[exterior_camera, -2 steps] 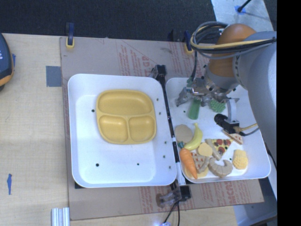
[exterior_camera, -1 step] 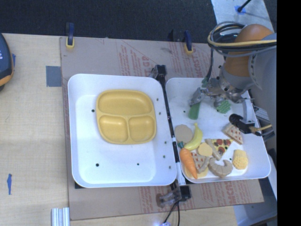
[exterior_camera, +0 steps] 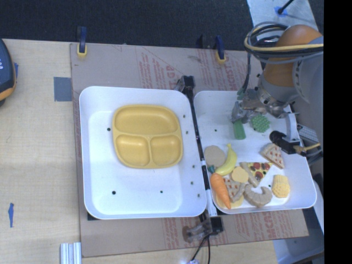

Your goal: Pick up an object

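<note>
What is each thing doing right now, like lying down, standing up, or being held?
yellow plate: lying flat in the left bin, nothing on it.
gripper: down in the right bin, over the green piece.
green piece: lying in the bin below the gripper.
banana: lying in the toy pile.
carrot: lying by the bin's left wall.
pizza slice: flat in the pile.
corn: lying near the front right corner.

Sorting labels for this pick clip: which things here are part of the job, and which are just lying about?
Job: hand, green block, banana, carrot, pizza slice, right bin.

Lying about: yellow tray, left bin, clamps.
</note>
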Tool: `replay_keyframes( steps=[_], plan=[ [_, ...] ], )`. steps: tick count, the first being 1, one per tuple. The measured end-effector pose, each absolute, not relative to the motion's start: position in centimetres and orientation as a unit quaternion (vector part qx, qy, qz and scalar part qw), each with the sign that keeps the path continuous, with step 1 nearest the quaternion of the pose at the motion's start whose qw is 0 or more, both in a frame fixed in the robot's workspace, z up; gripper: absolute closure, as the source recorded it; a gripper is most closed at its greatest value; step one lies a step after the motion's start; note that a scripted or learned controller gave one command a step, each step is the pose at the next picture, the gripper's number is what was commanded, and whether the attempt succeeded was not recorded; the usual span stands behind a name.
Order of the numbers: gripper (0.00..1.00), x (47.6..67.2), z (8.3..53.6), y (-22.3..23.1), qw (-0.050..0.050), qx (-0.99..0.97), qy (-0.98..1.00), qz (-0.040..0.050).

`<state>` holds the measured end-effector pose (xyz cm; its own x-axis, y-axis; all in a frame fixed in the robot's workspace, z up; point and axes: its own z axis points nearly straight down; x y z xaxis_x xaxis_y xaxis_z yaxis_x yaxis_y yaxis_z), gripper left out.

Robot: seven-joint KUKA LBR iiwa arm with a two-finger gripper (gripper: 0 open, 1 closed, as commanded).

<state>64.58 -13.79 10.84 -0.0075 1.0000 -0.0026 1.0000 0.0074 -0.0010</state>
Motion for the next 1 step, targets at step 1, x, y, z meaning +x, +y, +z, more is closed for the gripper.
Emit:
replay_keyframes(
  steps=[1],
  plan=[
    [1.0,63.88,19.83,-4.38,0.002,0.702,0.712,0.0038]
  ],
)
